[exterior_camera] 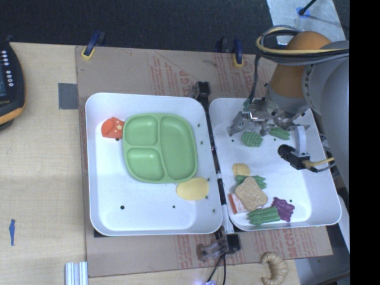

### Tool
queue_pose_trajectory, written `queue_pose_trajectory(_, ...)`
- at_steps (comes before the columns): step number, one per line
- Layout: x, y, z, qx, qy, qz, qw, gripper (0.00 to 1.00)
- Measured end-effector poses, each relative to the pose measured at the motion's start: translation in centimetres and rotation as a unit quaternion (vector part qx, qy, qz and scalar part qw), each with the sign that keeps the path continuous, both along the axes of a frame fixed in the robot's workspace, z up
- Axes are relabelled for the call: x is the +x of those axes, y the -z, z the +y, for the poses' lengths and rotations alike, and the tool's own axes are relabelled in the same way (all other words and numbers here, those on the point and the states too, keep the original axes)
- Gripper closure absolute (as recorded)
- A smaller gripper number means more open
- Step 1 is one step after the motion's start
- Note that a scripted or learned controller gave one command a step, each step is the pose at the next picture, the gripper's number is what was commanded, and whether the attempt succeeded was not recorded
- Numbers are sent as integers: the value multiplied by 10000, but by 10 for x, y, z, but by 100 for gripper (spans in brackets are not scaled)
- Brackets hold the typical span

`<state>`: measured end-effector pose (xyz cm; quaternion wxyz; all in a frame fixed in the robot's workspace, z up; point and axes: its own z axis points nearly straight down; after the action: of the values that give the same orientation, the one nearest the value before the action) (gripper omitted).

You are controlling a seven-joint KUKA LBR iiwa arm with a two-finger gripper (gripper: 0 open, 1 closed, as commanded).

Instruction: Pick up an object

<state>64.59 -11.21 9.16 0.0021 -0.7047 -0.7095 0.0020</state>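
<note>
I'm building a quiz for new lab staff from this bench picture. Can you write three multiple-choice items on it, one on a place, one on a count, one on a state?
1. Where does the green divided plate lie?
A. In the left bin
B. In the right bin
C. On the bench outside the bins

2. How many compartments does that plate have?
A. Two
B. Three
C. Five

3. How does the gripper stand to the small green ridged piece?
A. It lifts the piece high over the left bin
B. It is low over the far end of the right bin, with the piece just below it
C. It rests on the plate

Answers:
1. A, the plate sits inside the left bin, beside a red piece and a yellow piece.
2. B, two compartments at the top and one below.
3. B, the piece lies on the floor of the right bin at the gripper's tip.
</note>
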Motion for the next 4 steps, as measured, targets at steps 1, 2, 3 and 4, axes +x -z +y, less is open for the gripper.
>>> queue_pose_trajectory(1, 11, -1, -59, -13, 31, -27, 10000, 0)
queue_pose_trajectory(2, 13, -144, -91, -34, 24, -100, 9999, 0)
queue_pose_trajectory(3, 4, -8, -36, 18, -8, 44, 10000, 0)
queue_pose_trajectory(4, -23, 1, 2, 6, -7, 15, 10000, 0)
